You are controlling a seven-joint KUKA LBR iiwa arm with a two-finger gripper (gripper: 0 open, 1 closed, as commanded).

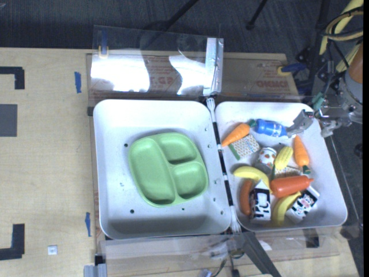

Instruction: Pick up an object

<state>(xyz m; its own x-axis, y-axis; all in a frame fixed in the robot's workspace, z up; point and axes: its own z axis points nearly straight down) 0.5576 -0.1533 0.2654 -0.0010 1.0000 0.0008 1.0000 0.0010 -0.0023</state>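
Note:
The right bin (333, 180) holds several toy foods. A blue bottle (268, 128) lies at its far side between an orange carrot (235, 134) and a second carrot (300, 152). Nearer the front lie a yellow banana (251, 172), a red pepper (290, 183) and a black-and-white carton (261, 201). My gripper (314, 123) hangs over the bin's far right corner, just right of the blue bottle. Its two fingers stand apart, open, with nothing between them.
The left bin (109, 154) bears a green divided plate (168, 167). A clear plastic sheet (155, 68) stands behind the bins. A checkered packet (245, 148), a yellow corn cob (282, 157) and a white carton (305, 201) crowd the right bin. Cables (340, 27) hang at the far right.

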